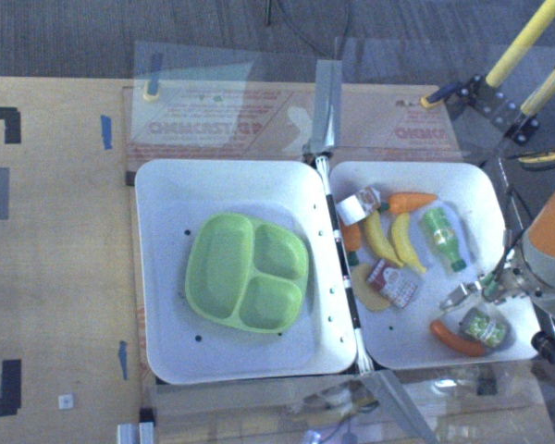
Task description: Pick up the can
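1. The green divided plate (247, 273) sits alone in the left bin (157, 202), well off to the pincer's left, outside this pick.
2. In the right bin (486, 185), 2 bananas (393, 240), a carrot (412, 201) and a green bottle (442, 239) lie up and left of the pincer, loosely heaped.
3. The pincer (472, 294) hovers low by the bin's right wall, fingers apart, gripping nothing.
4. The can (484, 328), green-labelled, lies just below and right of it, touching a red-orange sausage-shaped piece (451, 338); probably a short descent remains.
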